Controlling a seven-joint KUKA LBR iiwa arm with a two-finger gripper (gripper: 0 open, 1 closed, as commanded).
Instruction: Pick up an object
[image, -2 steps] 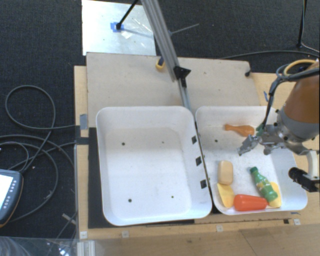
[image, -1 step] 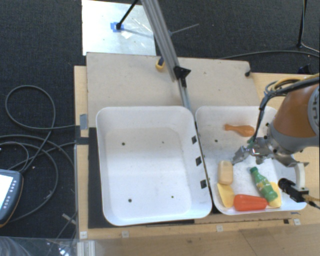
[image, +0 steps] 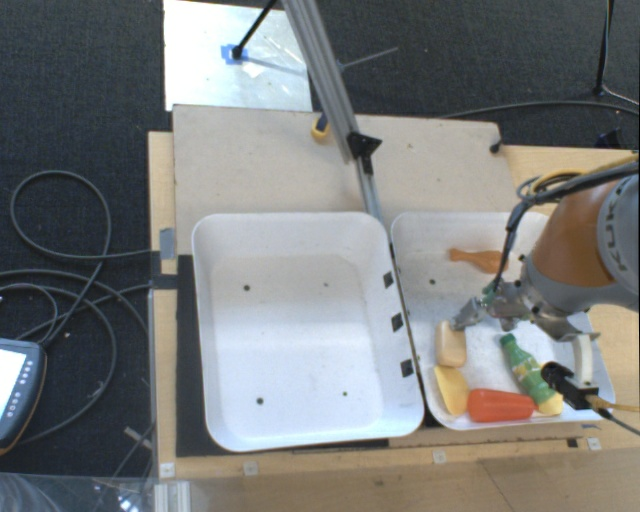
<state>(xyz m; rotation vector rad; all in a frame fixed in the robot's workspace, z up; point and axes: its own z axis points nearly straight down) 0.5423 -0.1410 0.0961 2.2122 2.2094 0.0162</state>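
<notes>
The right bin (image: 420, 250) holds several objects. A tan block (image: 451, 344) lies near its left wall, with a yellow piece (image: 452, 388) just in front of it. A red item (image: 500, 404) lies along the front wall. A green bottle (image: 521, 363) lies at a slant beside it, and a small yellow thing (image: 549, 404) sits at the bottle's near end. An orange-brown utensil (image: 478, 260) rests toward the back. My gripper (image: 484, 308) hangs low over the middle of this bin, just right of and above the tan block, with the grey and orange wrist (image: 575, 250) behind it.
The left bin (image: 290, 330) stands beside the right one, and a dark divider strip (image: 398, 320) runs between them. A metal pole (image: 335, 90) slants in from the top. Cables (image: 60, 260) lie on the floor at the left.
</notes>
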